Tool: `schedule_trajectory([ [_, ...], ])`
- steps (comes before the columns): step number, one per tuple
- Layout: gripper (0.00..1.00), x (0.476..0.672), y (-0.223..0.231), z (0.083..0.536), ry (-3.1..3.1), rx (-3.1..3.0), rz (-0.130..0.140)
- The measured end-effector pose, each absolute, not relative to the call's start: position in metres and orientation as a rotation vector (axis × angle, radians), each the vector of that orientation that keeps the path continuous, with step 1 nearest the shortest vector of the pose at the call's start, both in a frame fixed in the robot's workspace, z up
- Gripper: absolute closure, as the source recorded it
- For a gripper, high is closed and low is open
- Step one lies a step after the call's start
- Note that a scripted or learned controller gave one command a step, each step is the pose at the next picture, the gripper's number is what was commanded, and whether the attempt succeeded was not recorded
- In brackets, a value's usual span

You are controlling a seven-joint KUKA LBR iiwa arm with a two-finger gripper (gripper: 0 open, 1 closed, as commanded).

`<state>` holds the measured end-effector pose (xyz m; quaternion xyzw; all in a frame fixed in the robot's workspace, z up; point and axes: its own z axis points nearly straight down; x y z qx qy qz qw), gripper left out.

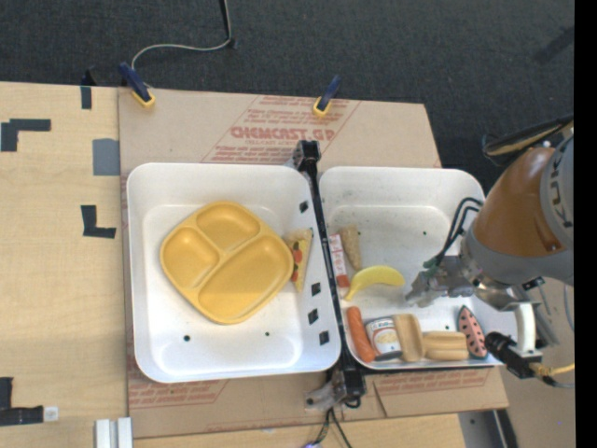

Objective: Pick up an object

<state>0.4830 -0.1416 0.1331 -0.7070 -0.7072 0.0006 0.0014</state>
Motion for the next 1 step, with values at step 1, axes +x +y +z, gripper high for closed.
schedule_trajectory([
  [1, 1.0, 0.4839, -0.1344, 0.1552, -2.222, -2.219, 0.0],
])
